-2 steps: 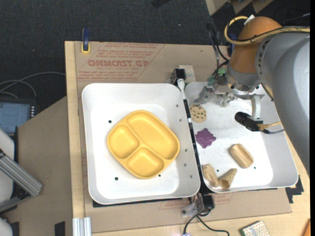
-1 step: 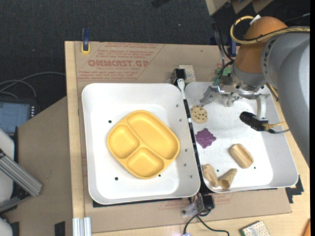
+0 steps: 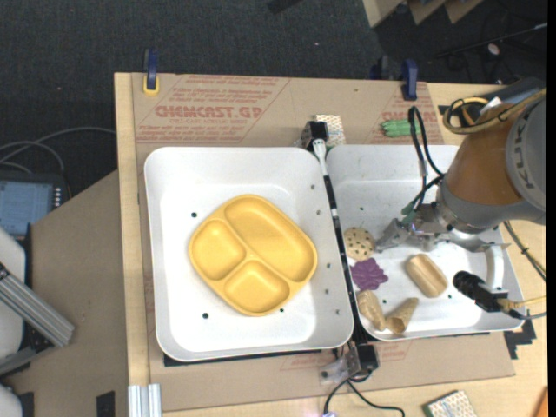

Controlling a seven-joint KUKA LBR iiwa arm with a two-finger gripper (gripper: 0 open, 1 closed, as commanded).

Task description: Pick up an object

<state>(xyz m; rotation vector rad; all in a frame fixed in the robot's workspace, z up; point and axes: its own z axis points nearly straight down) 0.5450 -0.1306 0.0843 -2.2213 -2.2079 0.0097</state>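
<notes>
Tan roll (image 3: pixel 426 274) lies in the right bin (image 3: pixel 382 176), just right of the purple lump (image 3: pixel 368 274) and apart from it, tilted so its upper end leans toward the lump; my gripper (image 3: pixel 401 230) hangs above and right of the purple lump, near the roll's upper end; I cannot tell whether the gripper is open or closed, since my arm (image 3: pixel 486 176) with its orange band covers much of it from this angle; a speckled cookie (image 3: pixel 357 242) sits just above the purple lump, beside the bin's left wall; 2 pale pieces lie below the purple lump: a stubby tan piece (image 3: pixel 372 307) just beneath it, and a cone-shaped piece (image 3: pixel 401 314) below and right of it, the 2 close together near the bin's front edge; well left of the purple lump, the left bin (image 3: pixel 174 189) holds a yellow plate (image 3: pixel 252 253) with 3 compartments, set at a slant; both bins rest side by side on the tabletop (image 3: pixel 217 102); a small green thing (image 3: pixel 398 129) lies on the tabletop far above the purple lump, outside the bin.
</notes>
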